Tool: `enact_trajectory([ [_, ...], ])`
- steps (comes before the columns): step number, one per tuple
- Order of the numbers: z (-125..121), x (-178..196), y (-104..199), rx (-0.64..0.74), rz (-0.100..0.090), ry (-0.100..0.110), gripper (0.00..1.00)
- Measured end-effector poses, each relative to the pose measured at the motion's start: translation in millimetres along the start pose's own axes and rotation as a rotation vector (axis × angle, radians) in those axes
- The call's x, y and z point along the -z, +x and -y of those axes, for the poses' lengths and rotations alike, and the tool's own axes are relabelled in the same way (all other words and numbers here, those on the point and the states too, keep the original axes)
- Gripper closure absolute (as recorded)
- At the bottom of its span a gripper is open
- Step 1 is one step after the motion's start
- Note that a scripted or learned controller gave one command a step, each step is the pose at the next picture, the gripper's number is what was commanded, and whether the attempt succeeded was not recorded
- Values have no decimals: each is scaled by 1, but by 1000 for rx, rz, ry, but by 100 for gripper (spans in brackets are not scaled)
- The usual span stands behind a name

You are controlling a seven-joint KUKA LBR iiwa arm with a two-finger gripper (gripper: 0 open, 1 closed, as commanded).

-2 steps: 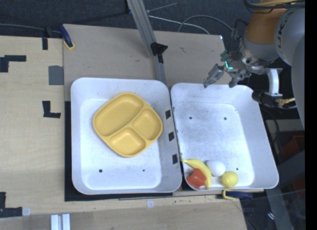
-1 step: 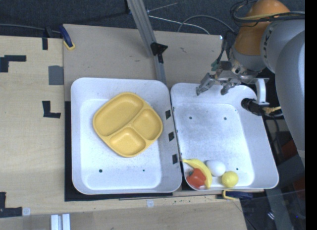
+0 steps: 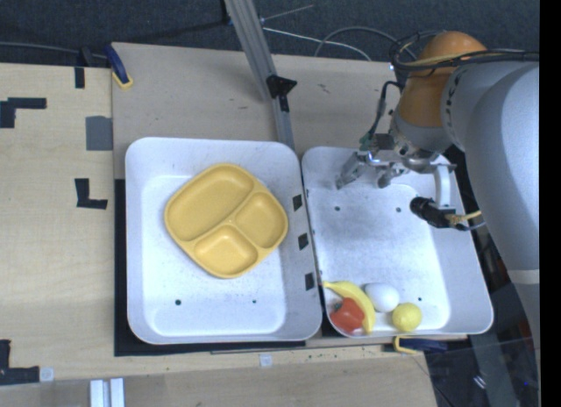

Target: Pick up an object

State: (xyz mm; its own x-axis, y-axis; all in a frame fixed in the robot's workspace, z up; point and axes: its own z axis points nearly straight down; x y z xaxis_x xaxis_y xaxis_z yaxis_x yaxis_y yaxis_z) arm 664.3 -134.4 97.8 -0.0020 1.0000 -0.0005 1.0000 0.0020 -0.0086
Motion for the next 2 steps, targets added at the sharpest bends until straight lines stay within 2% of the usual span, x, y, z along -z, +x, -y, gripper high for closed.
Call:
enact_trajectory([
  [1,0,-10,1,1,1,-6,0],
  [2,0,1,1,2,2,-6,100],
])
